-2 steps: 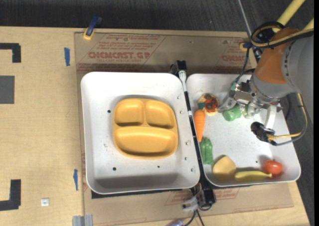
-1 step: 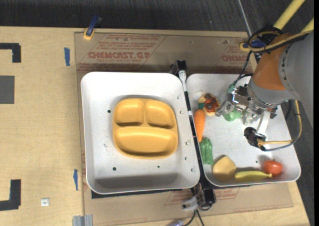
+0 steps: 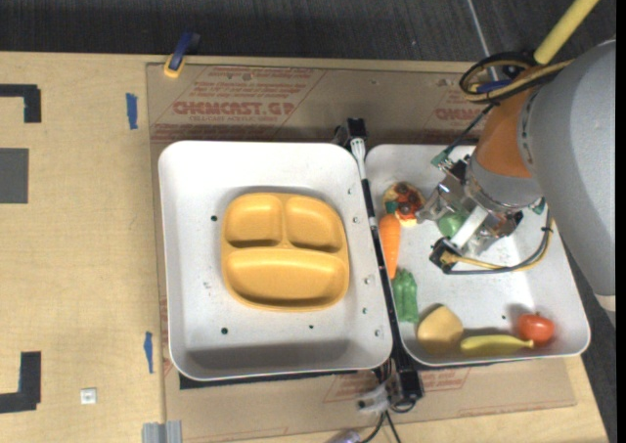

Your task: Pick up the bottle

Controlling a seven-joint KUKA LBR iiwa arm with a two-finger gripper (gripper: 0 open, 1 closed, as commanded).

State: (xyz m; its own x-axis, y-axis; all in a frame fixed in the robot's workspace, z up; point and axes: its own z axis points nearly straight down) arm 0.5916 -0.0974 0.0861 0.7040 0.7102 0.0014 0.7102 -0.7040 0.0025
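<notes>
Bright, even overhead light; soft shadows under the bins [image 3: 186,236]; slight blur, top edge dim

My pincer [image 3: 460,228] sits mid right bin [image 3: 558,280]. Lower edge crowded: green bottle [image 3: 405,296], pear [image 3: 440,326], banana [image 3: 497,341], tomato [image 3: 536,328]. Carrot [image 3: 389,242] lines the left wall. Free floor between pincer and that row. Left bin: yellow tray [image 3: 286,247] takes the centre.

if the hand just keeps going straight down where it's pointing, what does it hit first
Most likely the green bottle, which shows just under the hand in the right bin. Depth is hard to judge from above, so it may meet the bin floor beside it.
</notes>
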